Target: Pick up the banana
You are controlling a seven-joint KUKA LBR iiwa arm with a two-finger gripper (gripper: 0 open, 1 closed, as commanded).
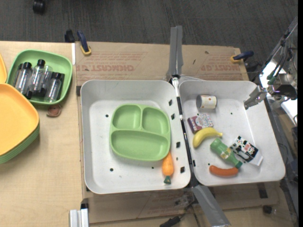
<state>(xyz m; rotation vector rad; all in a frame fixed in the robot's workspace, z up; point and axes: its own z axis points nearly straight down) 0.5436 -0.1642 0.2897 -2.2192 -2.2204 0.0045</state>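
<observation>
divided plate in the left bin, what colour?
Light green; the divided plate shows clearly in the camera view.

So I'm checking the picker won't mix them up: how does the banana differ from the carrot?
The banana is yellow; the carrot is orange with a green tip. The banana lies in the right bin beside a green bottle; the carrot lies in the left bin against the green divided plate. The banana is curved and lies slanted; the carrot is straighter, pointing roughly up-down in view. Both are toy-like foods lying flat.

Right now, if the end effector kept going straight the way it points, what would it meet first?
Probably the small cup. The end effector points left across the right bin, roughly level with it, but its height is unclear.
</observation>
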